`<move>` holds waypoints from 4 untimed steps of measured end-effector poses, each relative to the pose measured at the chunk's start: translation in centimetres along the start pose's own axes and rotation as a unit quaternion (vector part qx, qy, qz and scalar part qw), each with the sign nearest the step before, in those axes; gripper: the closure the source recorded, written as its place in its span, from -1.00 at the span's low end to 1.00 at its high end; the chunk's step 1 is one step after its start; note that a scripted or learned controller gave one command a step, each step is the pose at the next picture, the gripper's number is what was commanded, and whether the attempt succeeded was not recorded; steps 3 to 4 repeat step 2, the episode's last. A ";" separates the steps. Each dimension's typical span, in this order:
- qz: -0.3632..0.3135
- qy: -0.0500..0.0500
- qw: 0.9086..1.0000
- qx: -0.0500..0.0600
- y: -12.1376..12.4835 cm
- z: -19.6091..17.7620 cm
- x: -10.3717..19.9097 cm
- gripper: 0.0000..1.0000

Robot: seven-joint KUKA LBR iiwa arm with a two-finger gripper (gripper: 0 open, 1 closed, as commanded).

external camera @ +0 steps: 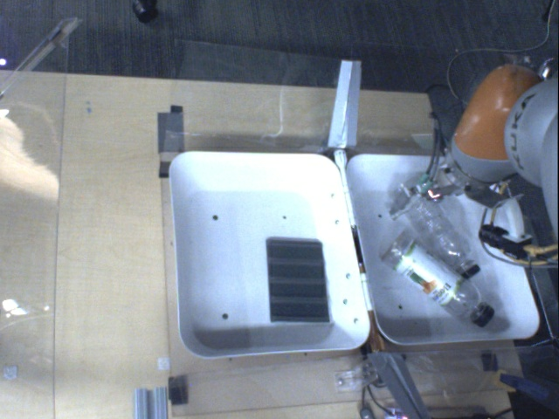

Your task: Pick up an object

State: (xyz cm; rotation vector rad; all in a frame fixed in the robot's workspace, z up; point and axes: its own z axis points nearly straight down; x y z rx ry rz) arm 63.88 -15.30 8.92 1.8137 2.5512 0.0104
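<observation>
Two white bins sit side by side on the wooden surface (pixel 105 234), viewed from above at a slant. The left bin (pixel 201 260) holds a dark ribbed block (pixel 298 278) lying flat toward its 5 o'clock corner. The right bin (pixel 376 304) holds the graspable items: a clear bottle (pixel 435 285) with a dark cap lies on its side, running from the bin's centre toward 4 o'clock, and a second clear, crumpled-looking plastic piece (pixel 432 225) lies just beside it toward 12 o'clock, the two apparently touching or overlapping. The arm (pixel 493 125), with its orange band, enters from 3 o'clock, and its end effector (pixel 430 190) hangs over the right bin's 1 o'clock region, above the crumpled plastic. Whether it is released or clenched cannot be told from this view, and nothing is seen gripped in it. As a judgement, the bottle is light, thin-walled and smooth, so it may roll, slip or buckle under a hard squeeze; transparency also makes its outline hard to read. The soundest hold would be across the body's narrow width near the middle, at right angles to its long axis, well apart from the cap end and clear of the neighbouring plastic.
</observation>
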 end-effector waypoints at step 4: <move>-0.011 -0.001 1.000 0.000 0.2 0.0 -4.2 -1.00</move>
